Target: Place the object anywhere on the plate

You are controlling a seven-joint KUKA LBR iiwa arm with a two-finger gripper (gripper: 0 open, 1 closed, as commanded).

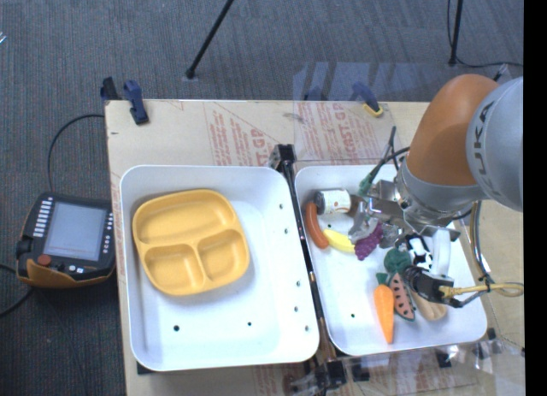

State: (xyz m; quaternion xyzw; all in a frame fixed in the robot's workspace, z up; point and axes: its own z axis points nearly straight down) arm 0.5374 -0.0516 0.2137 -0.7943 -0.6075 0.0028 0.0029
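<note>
Carrot (385,312): orange, lay nearest in right bin (342,322).
Toys: banana (338,240), grapes (368,242), sausage (315,224) crowded together.
Gripper (382,212): over the pile; its state, I couldn't tell.
Risk: clutter could cause a wrong or double grab, or a slip.
Plate (190,241): yellow, three compartments, left bin (214,334), bare.
</note>
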